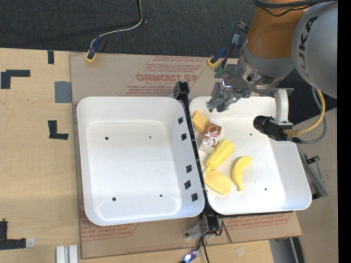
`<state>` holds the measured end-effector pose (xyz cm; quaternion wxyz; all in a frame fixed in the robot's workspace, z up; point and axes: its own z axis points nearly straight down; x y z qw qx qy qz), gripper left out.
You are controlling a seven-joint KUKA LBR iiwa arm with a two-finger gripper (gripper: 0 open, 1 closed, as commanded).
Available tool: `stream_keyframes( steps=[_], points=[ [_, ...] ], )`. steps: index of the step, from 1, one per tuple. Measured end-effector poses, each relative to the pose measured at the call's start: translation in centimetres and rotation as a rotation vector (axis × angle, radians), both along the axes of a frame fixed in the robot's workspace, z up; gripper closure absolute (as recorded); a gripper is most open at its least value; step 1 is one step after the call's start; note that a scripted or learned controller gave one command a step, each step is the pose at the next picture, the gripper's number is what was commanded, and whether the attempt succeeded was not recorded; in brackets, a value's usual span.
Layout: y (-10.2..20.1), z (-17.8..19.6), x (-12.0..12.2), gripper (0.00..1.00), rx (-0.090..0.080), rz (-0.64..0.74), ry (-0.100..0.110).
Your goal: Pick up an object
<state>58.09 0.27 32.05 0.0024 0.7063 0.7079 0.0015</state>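
**Banana and its neighbours wait low in the right bin while my gripper hangs above the top edge**

The banana (240, 170) lies in the right bin (285, 196), a little apart from the cluster along the divider: a yellow corn-like piece (219, 153), a rounded yellow lemon-like piece (219, 183) below it, a small brown-and-white packet (210, 136), and a yellow wedge (199, 120) at the top, close to the clips of the black divider (188, 147). The left bin (131, 158) sits beside it.

My gripper (221, 101) hangs over the upper left corner of the right bin, above and a little to the right of the wedge. Its fingers look slightly parted, with nothing between them, so I count it as open and carrying nothing.

As I judge it, the step in hand is choosing a target and descending. The banana looks the cleanest pick: it has bare white floor on both sides, so my fingers could straddle its narrow width without nudging anything. I should turn the wrist so the jaws close across its curve rather than along it, and come straight down over its middle. The wedge is nearest, but it sits tight to the divider and the packet, and a finger may catch the wall there.
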Motion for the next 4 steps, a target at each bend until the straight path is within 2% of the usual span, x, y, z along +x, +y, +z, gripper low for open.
stream_keyframes(
  steps=[1,2,3,4],
  points=[
    [-0.5,-6.7,1.5,1.0,0.0,-0.002,0.011],
    [-6.9,-6.0,1.7,1.0,-0.001,-0.006,0.007],
    [-7.7,12.8,1.4,1.0,-0.002,-0.001,-0.011],
    [-1.4,1.8,-1.1,1.0,0.002,0.002,0.016]
  ],
)
